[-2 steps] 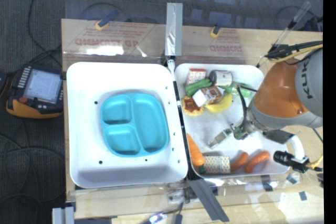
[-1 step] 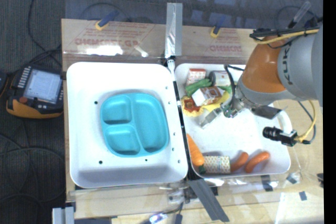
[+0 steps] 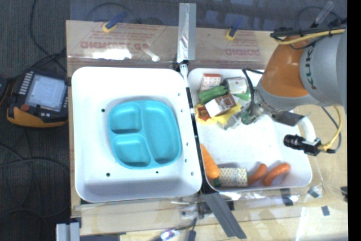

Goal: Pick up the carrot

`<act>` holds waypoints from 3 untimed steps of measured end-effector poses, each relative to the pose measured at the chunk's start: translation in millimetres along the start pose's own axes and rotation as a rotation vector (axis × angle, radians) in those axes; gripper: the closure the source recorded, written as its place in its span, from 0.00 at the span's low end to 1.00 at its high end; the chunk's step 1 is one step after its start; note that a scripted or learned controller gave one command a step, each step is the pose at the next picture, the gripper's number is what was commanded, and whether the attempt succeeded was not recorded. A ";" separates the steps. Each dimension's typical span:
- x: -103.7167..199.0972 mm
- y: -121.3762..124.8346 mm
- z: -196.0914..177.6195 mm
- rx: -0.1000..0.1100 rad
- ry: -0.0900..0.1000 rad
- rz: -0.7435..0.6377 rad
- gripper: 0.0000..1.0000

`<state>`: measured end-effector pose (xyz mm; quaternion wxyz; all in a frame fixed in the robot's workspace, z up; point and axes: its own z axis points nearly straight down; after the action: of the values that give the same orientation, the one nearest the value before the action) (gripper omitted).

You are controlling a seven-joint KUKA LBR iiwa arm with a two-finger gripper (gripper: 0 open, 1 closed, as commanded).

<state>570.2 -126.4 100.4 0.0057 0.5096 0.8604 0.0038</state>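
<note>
Orange carrot lying against the right bin's left wall, near its front corner.
You see the gripper low in the same bin, further back, among a pile of small food packets and well apart from the carrot; you cannot tell how wide it stands. Beside the carrot lie a speckled roll and two sausages. A blue divided plate sits in the left bin.
</note>
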 end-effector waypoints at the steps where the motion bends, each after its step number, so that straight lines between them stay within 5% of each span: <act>1: 33.4 -36.3 6.9 -0.009 -0.007 0.453 1.00; 2: 45.5 -69.3 3.7 0.003 -0.002 -0.421 1.00; 3: 56.7 -60.6 6.1 0.003 -0.014 -0.548 1.00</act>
<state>489.9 -105.8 93.2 0.0118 0.2577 0.9662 -0.0028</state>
